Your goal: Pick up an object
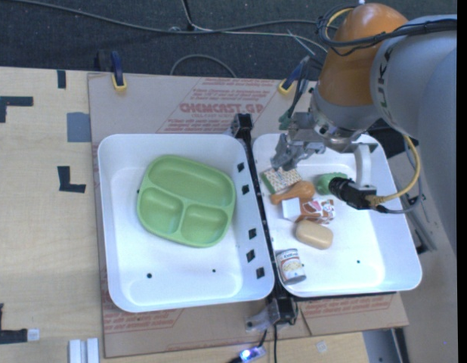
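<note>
Spanning the view, a pale wooden desk carries a cardboard sheet under two white bins. Left bin holds a green tray; right bin holds small objects, the hand just above them.

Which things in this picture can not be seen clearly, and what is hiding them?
- Gripper, camera view: too blurred and small to judge its state.
- Green object in the right white bin: partly hidden by the black cable fitting.
- Small printed can: label too small to read.
- Far rim of the right bin: covered by the grey arm.
</note>
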Robot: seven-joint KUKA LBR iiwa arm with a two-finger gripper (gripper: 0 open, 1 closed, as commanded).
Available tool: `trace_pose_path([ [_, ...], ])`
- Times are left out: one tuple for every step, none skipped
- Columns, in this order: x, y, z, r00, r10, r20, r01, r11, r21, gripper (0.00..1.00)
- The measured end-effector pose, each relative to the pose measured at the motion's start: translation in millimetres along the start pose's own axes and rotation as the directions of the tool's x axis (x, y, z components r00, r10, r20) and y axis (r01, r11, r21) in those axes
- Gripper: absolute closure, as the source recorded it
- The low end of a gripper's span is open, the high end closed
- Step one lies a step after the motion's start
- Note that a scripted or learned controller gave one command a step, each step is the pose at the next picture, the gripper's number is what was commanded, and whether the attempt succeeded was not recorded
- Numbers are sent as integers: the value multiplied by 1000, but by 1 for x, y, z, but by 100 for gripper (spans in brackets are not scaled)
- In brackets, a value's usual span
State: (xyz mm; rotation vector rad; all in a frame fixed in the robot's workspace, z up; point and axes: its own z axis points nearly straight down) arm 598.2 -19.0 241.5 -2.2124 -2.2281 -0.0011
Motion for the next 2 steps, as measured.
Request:
trace_pose_path([
  [62,13,8,1000,0,1,0,1000,1,100],
  [118,25,20,1000,0,1,0,1000,1,100],
])
